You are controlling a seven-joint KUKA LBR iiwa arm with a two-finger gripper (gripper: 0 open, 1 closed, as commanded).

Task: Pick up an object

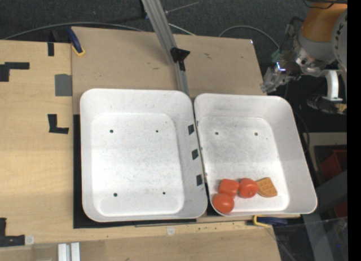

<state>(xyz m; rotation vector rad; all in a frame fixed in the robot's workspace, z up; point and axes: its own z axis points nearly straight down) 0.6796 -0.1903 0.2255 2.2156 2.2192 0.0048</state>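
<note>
Wooden bench, 2 white bins, 3 red tomatoes, 1 orange wedge

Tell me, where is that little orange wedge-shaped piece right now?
The orange wedge-shaped piece lies in the right-hand white bin, near its front right corner, just right of three round red tomato-like pieces.

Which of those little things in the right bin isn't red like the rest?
The orange-tan piece, at the right end of the cluster by the right bin's near edge. The three red pieces to its left are rounder and tomato-coloured.
</note>
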